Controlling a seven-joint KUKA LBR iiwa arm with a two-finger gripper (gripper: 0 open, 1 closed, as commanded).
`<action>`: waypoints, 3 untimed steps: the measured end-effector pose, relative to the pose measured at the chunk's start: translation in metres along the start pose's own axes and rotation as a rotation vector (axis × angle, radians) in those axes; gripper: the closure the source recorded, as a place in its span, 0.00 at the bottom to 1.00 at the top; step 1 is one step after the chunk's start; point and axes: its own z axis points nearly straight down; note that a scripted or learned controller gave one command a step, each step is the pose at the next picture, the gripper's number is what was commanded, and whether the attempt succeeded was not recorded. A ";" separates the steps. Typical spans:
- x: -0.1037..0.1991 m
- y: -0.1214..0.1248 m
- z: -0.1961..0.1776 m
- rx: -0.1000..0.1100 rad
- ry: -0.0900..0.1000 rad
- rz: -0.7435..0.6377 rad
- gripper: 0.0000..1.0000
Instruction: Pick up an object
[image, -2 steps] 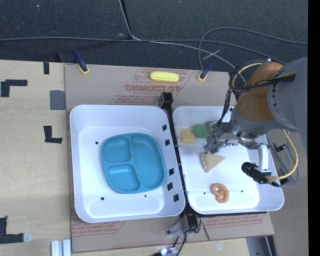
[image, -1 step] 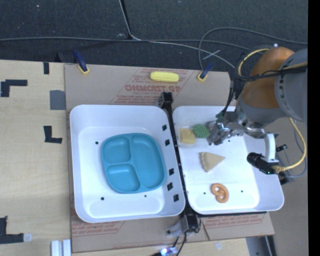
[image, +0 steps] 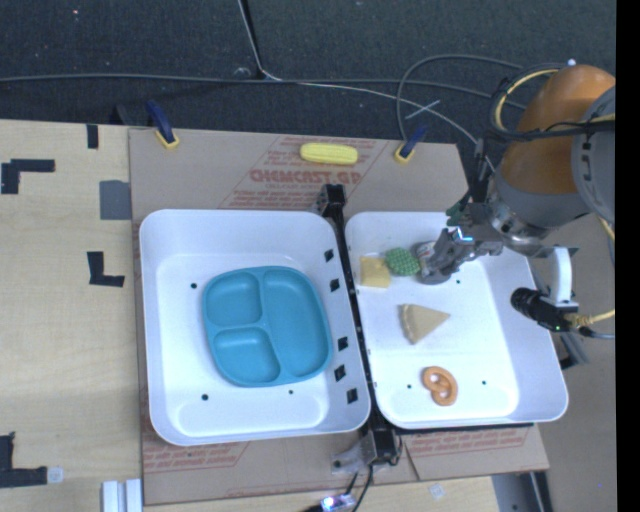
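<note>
Green ball (image: 402, 261) sits just beside my gripper (image: 432, 262); I cannot tell the fingers' state, so next I'd confirm a grasp.

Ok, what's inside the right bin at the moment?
The right bin holds a yellow block, a green ball, a tan wedge and a pretzel. The gripper covers the bin floor just beyond the ball.

A teal divided plate (image: 267, 326) sits in a white bin (image: 170, 300); green ball (image: 402, 261), yellow block (image: 374, 272), tan wedge (image: 424, 322), orange pretzel (image: 440, 385).
</note>
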 end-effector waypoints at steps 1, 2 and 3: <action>0.052 -0.013 0.010 0.004 0.001 -0.002 1.00; 0.102 -0.020 0.002 0.003 0.002 -0.005 1.00; 0.156 -0.029 0.013 0.005 0.002 -0.005 1.00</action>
